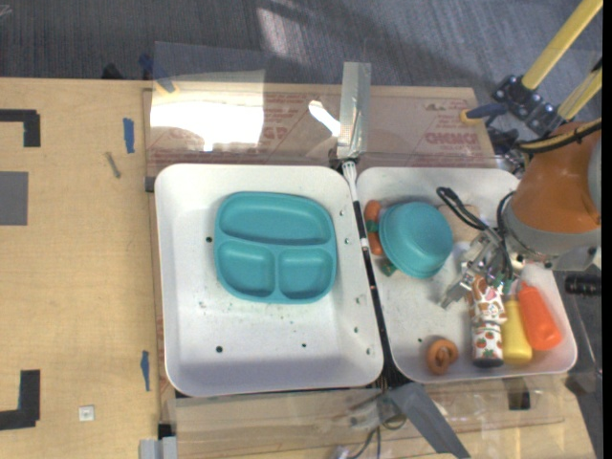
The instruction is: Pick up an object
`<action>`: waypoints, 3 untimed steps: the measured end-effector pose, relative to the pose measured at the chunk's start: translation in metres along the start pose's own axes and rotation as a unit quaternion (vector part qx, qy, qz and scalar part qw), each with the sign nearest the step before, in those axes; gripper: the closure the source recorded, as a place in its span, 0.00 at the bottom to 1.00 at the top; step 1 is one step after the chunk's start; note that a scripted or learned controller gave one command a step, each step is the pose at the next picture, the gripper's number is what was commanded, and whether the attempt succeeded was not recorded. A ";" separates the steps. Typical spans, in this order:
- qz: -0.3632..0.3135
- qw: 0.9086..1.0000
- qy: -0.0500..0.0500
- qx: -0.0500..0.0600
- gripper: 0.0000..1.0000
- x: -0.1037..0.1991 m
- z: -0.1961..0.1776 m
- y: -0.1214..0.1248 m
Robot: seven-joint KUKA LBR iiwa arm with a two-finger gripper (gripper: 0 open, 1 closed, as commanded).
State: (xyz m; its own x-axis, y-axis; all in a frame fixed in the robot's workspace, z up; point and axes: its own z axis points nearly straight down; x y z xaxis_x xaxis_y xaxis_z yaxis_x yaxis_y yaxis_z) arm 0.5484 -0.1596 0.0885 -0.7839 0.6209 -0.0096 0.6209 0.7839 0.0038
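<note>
Tool (pixel 475 273) hovers just above the patterned bottle (pixel 487 328), whose long axis runs toward the near rim; finger state cannot be told.

Place: pretty clearly a robotics lab or test cell, not anybody's kitchen.
Bench: bare plywood bench (pixel 76 256) with black tape marks and bits of blue tape to the left of the left bin (pixel 182 352).
Bins: the left bin and the right bin (pixel 411 185) sit side by side, a clear plastic sheet (pixel 249 122) taped down just behind them.
Robot: grey arm with an orange band (pixel 564 194) over the right bin.
Floor: grey carpet (pixel 287 12) beyond the bench.
Props: toy-like stuff, e.g. a teal divided plate (pixel 276 247) in the left bin.
</note>
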 end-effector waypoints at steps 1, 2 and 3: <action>-0.001 1.000 -0.007 -0.003 1.00 -0.004 -0.013 0.003; -0.051 0.999 -0.001 -0.001 1.00 0.079 -0.002 0.001; -0.085 0.996 0.000 0.000 1.00 0.076 -0.002 0.002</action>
State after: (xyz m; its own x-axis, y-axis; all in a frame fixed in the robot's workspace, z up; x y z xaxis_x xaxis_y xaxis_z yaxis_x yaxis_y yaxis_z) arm 0.4906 -0.1108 0.0895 -0.8777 0.4790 -0.0095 0.4790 0.8778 0.0021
